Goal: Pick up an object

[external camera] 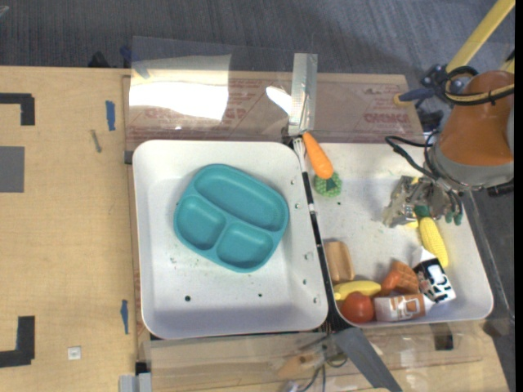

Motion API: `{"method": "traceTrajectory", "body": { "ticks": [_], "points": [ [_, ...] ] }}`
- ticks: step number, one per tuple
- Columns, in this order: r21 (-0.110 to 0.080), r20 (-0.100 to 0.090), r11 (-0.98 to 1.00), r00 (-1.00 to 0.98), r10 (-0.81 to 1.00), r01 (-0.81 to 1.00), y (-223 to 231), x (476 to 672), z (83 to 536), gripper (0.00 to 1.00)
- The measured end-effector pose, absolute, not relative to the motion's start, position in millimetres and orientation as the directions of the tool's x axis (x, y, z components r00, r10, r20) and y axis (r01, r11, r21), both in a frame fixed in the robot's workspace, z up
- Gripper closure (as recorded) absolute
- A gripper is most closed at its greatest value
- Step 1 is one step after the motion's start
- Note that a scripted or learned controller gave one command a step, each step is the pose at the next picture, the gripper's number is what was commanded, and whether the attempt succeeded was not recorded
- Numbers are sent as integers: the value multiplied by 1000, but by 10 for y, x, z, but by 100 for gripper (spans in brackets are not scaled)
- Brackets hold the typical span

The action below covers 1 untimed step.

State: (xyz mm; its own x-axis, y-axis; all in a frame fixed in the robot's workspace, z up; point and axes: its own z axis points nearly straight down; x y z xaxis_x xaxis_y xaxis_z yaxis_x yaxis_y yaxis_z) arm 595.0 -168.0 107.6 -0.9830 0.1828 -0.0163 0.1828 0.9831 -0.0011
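Camera view: gripper (pixel 418 205) low in right bin (pixel 372 170), just beside corn (pixel 431 235); can't tell how wide it is or if anything's held. Judgement: centre over corn, align w/ its long axis, avoid the cluttered pile nr front.

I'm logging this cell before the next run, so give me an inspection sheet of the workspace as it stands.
Surface: two white bins side by side on a bench.
Job's things: right bin holds carrot, corn cob, tomato, banana, bread roll, small carton.
Clutter: teal divided plate in left bin.
Grippers: gripper low over right bin, beside the corn.
Cables: black cables at the wrist.
Surroundings: clear panel behind bins; blue tape marks.
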Motion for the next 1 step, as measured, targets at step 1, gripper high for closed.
{"method": "traceTrajectory", "body": {
  "ticks": [1],
  "points": [
    [1,-12,995,-995,-102,-102,-393,5757,1877,100]
  ]
}}
